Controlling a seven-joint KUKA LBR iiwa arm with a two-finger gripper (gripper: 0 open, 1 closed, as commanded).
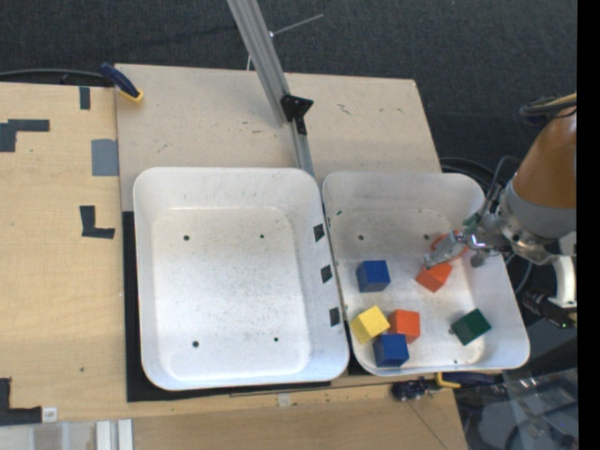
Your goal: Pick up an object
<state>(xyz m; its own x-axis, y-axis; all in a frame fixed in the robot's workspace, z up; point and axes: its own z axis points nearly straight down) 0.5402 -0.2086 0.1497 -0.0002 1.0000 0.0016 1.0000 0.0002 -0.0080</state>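
1. Right bin (pixel 469 190) holds all the loose blocks; left bin (pixel 225 181) sits just beside it, the two rims touching along the centre of the frame.
2. Open room in the right bin: upper half of its floor is bare, as is the strip along its left wall. Blocks crowd the lower part.
3. Hand (pixel 448 247) reaches in from the right edge of the frame, low over the right bin's middle-right area, close to the bin's right rim.
4. Orange block (pixel 433 276) sits directly at the fingertips, tilted, one corner pointing lower left. It looks roughly cubic, so no clear long axis. Contact appears likely, but whether it lies between the fingers cannot be told.
5. Finger state: cannot tell; the tips blur together with reddish parts and the block's upper edge.
6. Other blocks: blue block (pixel 373 274) left of the orange one, apart; yellow block (pixel 370 322), second orange block (pixel 406 323) and second blue block (pixel 391 349) clustered touching near the lower rim; green block (pixel 471 326) alone at lower right.
7. Arm (pixel 548 181) is cut off by the right edge; wrist detail is hard to make out.
8. A metal pole (pixel 262 45) crosses the table (pixel 56 251) from the top of the frame to the bins' junction.
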